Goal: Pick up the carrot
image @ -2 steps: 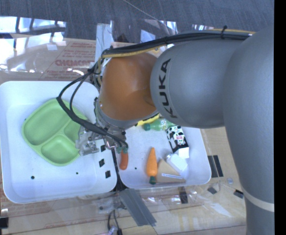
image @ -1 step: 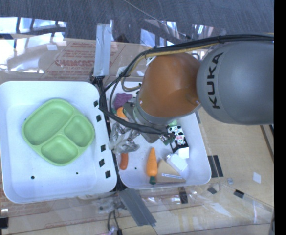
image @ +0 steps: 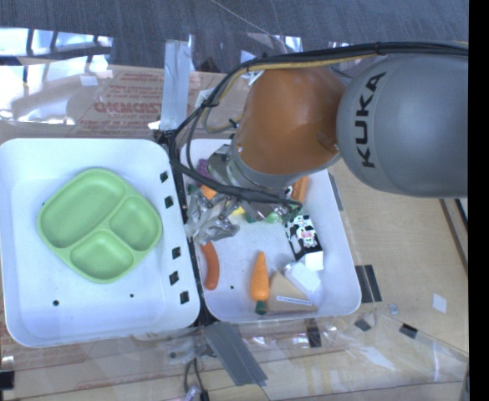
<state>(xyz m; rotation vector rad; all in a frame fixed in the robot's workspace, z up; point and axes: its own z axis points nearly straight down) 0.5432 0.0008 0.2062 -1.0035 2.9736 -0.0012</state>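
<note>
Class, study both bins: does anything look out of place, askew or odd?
Nothing looks spilled or broken. The green divided plate sits askew in the left bin; the toys, including the carrot, lie jumbled in the right bin.

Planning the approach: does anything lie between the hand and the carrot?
Nothing visible does. The hand sits at the right bin's left side, and the carrot lies below and right of it across bare bin floor. The sausage lies left of that line.
</note>
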